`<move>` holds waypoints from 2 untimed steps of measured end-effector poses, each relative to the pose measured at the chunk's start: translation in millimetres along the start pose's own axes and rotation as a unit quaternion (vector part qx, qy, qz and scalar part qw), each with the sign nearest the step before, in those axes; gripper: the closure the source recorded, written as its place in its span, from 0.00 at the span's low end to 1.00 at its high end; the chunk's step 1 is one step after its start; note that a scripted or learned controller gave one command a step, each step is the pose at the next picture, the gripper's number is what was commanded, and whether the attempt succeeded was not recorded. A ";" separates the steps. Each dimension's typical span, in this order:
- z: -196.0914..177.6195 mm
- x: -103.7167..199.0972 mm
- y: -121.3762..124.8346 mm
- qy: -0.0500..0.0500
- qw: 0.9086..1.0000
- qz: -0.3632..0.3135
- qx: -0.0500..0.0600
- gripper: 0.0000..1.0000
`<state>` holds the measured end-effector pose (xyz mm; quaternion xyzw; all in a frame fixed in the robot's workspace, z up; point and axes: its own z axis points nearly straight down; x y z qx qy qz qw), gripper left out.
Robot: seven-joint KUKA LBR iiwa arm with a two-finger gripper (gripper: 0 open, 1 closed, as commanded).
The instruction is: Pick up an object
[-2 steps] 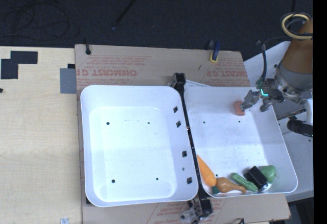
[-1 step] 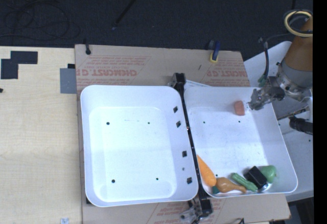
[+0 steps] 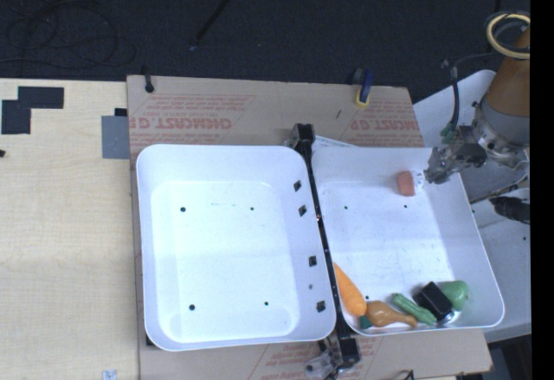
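My gripper [image 3: 435, 172] hangs over the far right rim of the right bin [image 3: 459, 205], just right of a small pink-red block [image 3: 405, 183] lying near that rim. Nothing shows between the fingers. Along the bin's near edge lie an orange carrot [image 3: 348, 287], a tan-orange piece [image 3: 382, 312], a green pod-like piece [image 3: 412, 308], a black block [image 3: 433, 300] and a green rounded piece [image 3: 454, 291].
The left bin [image 3: 156, 196] stands beside the right one, with a black divider strip [image 3: 313, 222] between them. Both rest on a cardboard sheet [image 3: 225, 114]. A blue clip [image 3: 364, 88] stands at the cardboard's far edge. Cables hang off the arm at the right.
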<state>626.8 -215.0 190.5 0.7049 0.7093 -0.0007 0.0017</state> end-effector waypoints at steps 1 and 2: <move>-10.2 -1.0 0.3 -0.001 1.000 -0.001 -0.001 1.00; -19.8 -1.9 0.5 -0.001 1.000 -0.001 -0.002 1.00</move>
